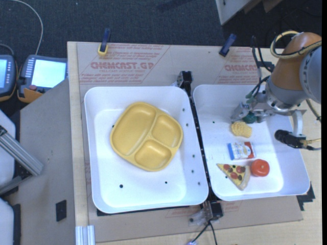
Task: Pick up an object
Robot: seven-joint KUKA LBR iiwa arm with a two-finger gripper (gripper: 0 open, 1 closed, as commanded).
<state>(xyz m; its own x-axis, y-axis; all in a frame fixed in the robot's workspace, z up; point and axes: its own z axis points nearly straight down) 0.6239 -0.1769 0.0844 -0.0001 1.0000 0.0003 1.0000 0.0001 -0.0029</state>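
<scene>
Though the gripper (244,114) is lowered into the right bin (214,137) just above the yellow corn piece (241,129), it cannot be told whether anything is clasped; the approach step is judged to be in hand. A descent onto the corn is called for next — the small carton (240,150), tomato (260,168) and pizza slice (234,174) lie nearer; the yellow divided plate (146,136) sits in the left bin (102,177).

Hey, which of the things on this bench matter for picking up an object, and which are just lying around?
Part of the job:
end effector, low in the right bin
corn cob, just below it
small carton
pizza slice
tomato

Just lying about:
yellow divided plate in the left bin
blue clamps at the board's far edge
</scene>
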